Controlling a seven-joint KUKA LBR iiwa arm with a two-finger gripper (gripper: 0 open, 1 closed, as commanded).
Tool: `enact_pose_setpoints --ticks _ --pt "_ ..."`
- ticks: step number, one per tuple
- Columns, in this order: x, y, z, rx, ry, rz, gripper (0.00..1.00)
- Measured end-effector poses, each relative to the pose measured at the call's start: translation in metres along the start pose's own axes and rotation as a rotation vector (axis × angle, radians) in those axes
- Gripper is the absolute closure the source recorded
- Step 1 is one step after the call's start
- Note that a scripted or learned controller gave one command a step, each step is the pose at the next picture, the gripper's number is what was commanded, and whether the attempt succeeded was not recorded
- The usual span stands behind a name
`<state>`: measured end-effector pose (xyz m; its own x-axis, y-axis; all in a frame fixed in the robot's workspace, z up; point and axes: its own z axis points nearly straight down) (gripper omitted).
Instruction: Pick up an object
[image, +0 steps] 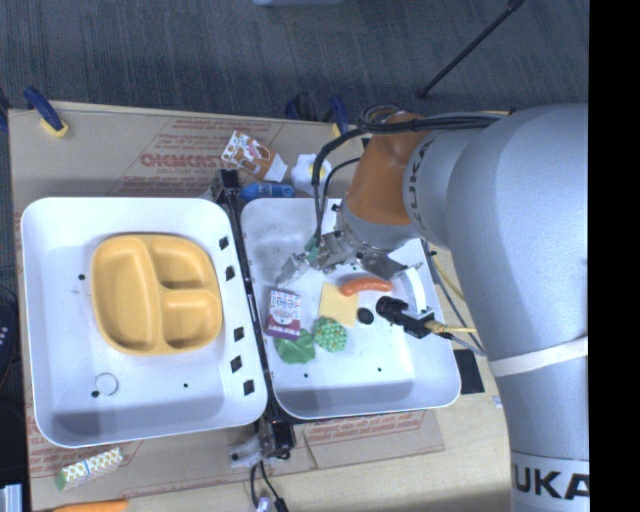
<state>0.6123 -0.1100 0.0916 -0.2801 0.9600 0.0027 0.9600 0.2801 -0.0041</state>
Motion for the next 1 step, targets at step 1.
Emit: enact_pose_setpoints --ticks 1 --pt "-0.0376 0.0259 -0.0913 -0.003 -0.005 -0.521 0.0"
